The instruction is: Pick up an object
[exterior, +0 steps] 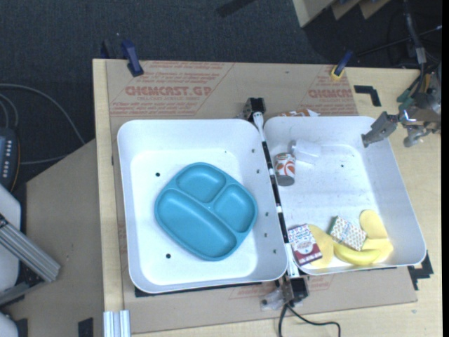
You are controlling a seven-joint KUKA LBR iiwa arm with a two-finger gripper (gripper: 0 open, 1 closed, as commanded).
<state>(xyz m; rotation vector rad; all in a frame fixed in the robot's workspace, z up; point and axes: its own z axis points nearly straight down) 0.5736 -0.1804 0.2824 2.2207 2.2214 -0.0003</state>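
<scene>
gripper: at right bin's top right corner, above rim; open or closed, cannot tell; nothing seen in it
objects: can at right bin's left wall, tipped; clear cup just beside it; banana, two small boxes clustered at front
left bin: blue plate, flat
risk: front cluster touching, likely double contact or slip
risk: can against wall, little room for fingers
risk: clear cup faint, easy to miss
risk: plate too flat to pinch

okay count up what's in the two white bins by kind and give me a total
Blue divided plate: 1
Can: 1
Bananas: 2
Small red and white box: 1
Small patterned packet: 1
Clear plastic item: 1
Total: 7
</scene>
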